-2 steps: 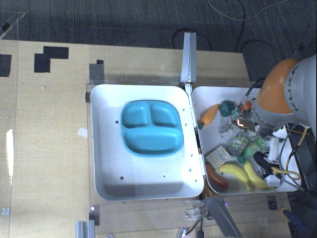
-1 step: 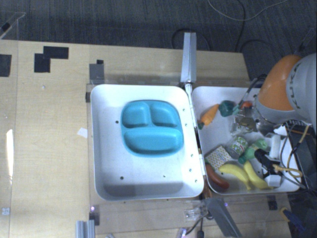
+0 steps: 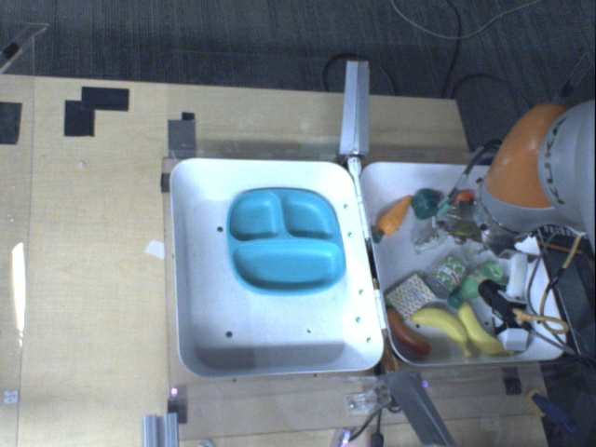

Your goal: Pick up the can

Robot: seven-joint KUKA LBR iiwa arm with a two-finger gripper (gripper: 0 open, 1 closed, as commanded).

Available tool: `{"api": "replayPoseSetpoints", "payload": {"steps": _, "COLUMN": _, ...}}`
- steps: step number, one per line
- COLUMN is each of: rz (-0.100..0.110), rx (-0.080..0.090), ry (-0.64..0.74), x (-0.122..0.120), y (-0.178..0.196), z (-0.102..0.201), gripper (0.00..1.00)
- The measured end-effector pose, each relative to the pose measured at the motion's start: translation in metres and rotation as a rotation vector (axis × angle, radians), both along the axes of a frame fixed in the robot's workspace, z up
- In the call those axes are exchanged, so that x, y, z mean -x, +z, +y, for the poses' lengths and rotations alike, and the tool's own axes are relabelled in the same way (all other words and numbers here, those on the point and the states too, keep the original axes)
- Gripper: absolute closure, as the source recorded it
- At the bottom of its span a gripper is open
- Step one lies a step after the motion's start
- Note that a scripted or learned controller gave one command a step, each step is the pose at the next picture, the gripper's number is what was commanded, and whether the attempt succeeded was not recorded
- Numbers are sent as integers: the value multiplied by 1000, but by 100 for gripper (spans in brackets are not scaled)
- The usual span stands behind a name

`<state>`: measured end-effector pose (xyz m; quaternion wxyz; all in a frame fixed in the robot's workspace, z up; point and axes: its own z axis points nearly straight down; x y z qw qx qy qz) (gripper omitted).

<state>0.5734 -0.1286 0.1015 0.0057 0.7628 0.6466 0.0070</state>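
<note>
The claw [image 3: 456, 220] is hovering in the crowded right bin [image 3: 391, 180]; its opening cannot be told. The can [image 3: 448, 273], label unreadable, is lying mid-bin beside bananas [image 3: 456, 329]. The left bin [image 3: 200, 250] is holding a blue tray [image 3: 284, 238].

No legible text, brand, number or sign from my remote view. The can [image 3: 449, 273] in the right bin [image 3: 391, 186] carries a green and white printed label, too small and blurred for me to read. The checkered packet [image 3: 411, 296] beside it shows a pattern, no letters I can resolve. Black marks [image 3: 95, 107] on the bench [image 3: 84, 277] are plain shapes, not characters.
</note>
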Motion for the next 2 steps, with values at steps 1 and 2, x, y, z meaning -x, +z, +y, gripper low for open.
{"api": "replayPoseSetpoints", "payload": {"steps": 1, "rz": 6, "rx": -2, "ry": -139, "x": 22, "y": -12, "z": -35, "gripper": 0}}
{"api": "replayPoseSetpoints", "payload": {"steps": 2, "rz": -1, "rx": -4, "ry": -135, "x": 19, "y": 0, "z": -33, "gripper": 100}}
